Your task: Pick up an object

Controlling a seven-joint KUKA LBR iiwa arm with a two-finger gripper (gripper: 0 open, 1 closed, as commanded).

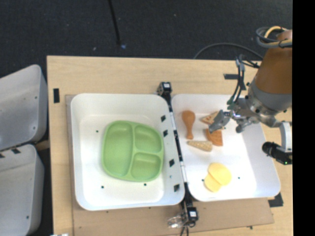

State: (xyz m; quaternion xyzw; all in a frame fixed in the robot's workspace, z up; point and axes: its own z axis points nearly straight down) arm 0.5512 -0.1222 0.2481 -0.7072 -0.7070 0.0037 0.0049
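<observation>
So the grey two-finger claw [227, 123] hangs over the right shallow white bin [256, 178], fingers spread with nothing between them, just above the orange wedge-shaped toy slice [215, 137]. Near it lie a brown toy drumstick [188, 122], a tan bread-like piece [200, 145] and yellow round chips [217, 176]. A green sectioned plastic plate [132, 151] sits in the left white bin [83, 181].

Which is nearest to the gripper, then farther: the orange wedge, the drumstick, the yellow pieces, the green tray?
From the gripper:
1. Orange wedge, right bin, just below it.
2. Drumstick, right bin's left side.
3. Yellow pieces, right bin's front.
4. Green divided tray, left bin.
</observation>
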